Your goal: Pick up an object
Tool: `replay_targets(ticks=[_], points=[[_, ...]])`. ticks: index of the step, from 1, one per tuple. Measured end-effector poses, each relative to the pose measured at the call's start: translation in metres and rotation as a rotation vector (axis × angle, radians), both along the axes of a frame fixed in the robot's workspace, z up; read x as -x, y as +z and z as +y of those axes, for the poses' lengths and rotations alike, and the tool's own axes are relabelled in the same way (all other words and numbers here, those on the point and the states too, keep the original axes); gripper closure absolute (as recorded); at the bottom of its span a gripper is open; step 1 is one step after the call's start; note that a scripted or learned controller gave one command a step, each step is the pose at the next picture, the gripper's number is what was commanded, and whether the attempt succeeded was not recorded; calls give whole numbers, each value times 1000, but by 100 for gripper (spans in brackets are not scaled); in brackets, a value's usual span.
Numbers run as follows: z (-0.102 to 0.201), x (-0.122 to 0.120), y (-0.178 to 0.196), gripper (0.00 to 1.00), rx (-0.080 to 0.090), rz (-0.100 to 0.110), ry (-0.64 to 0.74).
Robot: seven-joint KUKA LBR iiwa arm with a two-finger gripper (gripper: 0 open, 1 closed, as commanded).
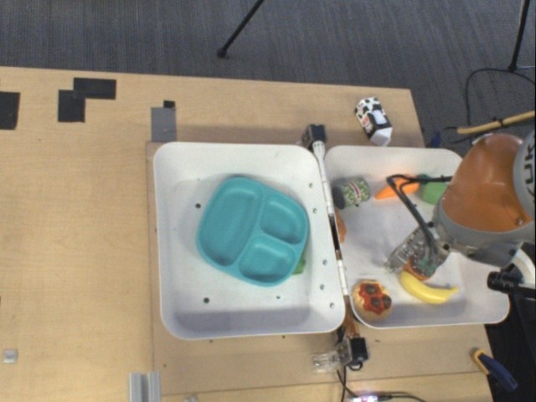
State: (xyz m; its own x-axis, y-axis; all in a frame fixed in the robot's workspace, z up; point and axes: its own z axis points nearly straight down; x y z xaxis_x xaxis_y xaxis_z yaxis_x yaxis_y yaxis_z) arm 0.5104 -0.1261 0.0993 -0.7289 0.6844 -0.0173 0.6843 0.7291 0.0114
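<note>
A pale wooden bench (75,224) carries two white bins beside grey carpet. The left bin (180,308) holds a teal divided plate (254,230). In the right bin (481,308), the gripper (416,258) is lowered just above the banana (428,289), at its left end; whether it is clenched or released, I cannot tell. A small can (353,193) lies far left, a carrot (387,193) beside it, and a round pizza toy (373,299) near left.

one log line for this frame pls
gripper low in right bin | just above banana | grasp unconfirmed | teal plate in left bin
</note>
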Motion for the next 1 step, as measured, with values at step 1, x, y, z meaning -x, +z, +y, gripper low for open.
replay_targets(ticks=[1], points=[[26, -83, -4, 100, -3, 17, 113]])
